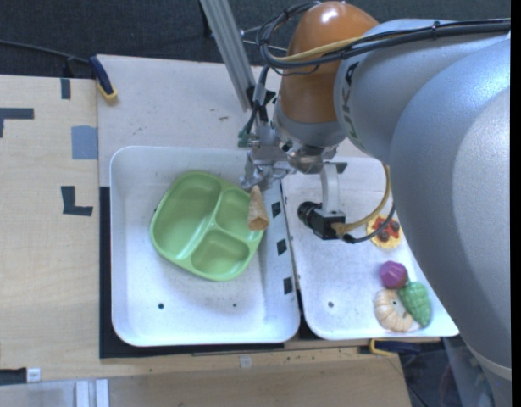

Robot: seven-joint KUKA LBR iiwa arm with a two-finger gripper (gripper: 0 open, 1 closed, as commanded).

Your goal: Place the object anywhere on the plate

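A green divided plate (201, 225) lies tilted in the left bin (133, 312). A small tan, cone-shaped object (257, 209) hangs over the plate's right rim, close to the wall between the bins. My gripper (255, 181) is directly above it, and its fingers are shut on the object's top end. The orange wrist band and the grey arm hide most of the gripper from above.
The right bin (345, 303) holds a yellow and red toy (385, 231), a purple piece (393, 273), a green piece (417, 303) and a cream ring-shaped piece (390, 310). A black part on a cable (319, 220) hangs over that bin.
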